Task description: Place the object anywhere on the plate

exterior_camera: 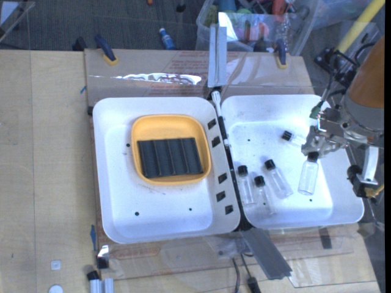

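Gripper [314,146] hangs over the right bin [293,105], and a clear bottle with a black cap [308,174] sits at its tip, cap up between the fingers, so it looks grasped. From above, the pale wood-grain surface [36,163] carries both shallow white bins side by side. The left bin [159,221] holds a rounded yellow plate [166,124] with a dark ribbed rectangular insert [170,157] lying in it. Three more clear, black-capped bottles [261,185] lie near the right bin's left front, and one [289,137] lies nearer the gripper. Behind the surface, a clear plastic tub [263,11] of colourful clutter rests on grey carpet [91,5]. No writing is readable.
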`<state>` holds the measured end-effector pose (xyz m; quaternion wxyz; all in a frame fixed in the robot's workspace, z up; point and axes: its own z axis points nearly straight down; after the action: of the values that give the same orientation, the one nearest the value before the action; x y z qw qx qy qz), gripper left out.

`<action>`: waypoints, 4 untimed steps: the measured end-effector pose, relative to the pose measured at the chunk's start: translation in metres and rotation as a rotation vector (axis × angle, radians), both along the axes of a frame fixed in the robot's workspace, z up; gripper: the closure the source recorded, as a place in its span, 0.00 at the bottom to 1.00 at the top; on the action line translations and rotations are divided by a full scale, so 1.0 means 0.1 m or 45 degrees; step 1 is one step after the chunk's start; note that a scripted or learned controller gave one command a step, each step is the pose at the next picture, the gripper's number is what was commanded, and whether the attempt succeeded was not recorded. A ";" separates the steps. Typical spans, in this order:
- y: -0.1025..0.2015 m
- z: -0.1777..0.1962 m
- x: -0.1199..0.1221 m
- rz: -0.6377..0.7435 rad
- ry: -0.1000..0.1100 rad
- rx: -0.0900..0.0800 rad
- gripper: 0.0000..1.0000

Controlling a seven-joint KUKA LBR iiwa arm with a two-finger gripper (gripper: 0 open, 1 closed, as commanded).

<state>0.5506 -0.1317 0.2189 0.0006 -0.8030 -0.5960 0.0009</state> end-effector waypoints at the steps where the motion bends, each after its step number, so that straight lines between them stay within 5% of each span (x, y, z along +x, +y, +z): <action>1: 0.10 0.29 0.07 0.234 -0.006 -0.002 1.00; 3: 0.12 0.11 0.77 0.986 -0.008 -0.002 1.00; 4: -0.56 0.91 1.04 1.233 -0.009 -0.005 1.00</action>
<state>0.6550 -0.1880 0.3095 -0.0034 -0.4333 -0.9013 -0.0006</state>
